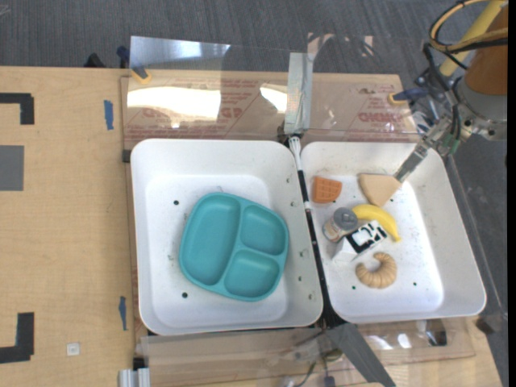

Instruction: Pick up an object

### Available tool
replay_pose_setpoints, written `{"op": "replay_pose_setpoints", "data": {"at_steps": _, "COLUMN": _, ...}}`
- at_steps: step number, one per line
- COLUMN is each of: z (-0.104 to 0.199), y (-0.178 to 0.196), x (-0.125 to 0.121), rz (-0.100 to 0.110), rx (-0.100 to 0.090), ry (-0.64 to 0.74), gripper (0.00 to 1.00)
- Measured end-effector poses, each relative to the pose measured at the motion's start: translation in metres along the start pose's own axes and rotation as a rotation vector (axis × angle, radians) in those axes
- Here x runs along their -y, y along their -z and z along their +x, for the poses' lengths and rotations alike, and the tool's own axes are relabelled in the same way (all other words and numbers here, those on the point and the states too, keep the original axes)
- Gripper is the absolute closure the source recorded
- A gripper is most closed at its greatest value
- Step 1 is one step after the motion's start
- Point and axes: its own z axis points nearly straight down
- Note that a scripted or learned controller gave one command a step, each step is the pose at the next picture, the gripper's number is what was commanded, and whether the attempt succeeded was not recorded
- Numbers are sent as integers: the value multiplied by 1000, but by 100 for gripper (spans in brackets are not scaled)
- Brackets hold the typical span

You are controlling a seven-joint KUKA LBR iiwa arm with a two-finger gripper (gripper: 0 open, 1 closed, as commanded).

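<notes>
Teal, the divided plate (234, 246) lies alone in the left bin (153, 176). Over in the right bin (451, 256) lie a tan wedge (377, 188), an orange piece (326, 189), a banana (377, 218) and a croissant (377, 271). The tool (411, 166) hovers beside the wedge; whether it's open, I cannot tell.

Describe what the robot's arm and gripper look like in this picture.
The arm shows an orange band at the picture's right edge, with grey metal parts below it. Yellow tubing and black cables loop above, and blue and dark wires bundle near the wrist. The gripper is slim, grey and metallic, tapering toward the right bin.
</notes>
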Motion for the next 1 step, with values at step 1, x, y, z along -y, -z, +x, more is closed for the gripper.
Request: {"op": "replay_pose_setpoints", "data": {"at_steps": 1, "z": 23, "y": -88, "x": -13, "rz": -4, "rx": 9, "ry": 198, "gripper": 0}}
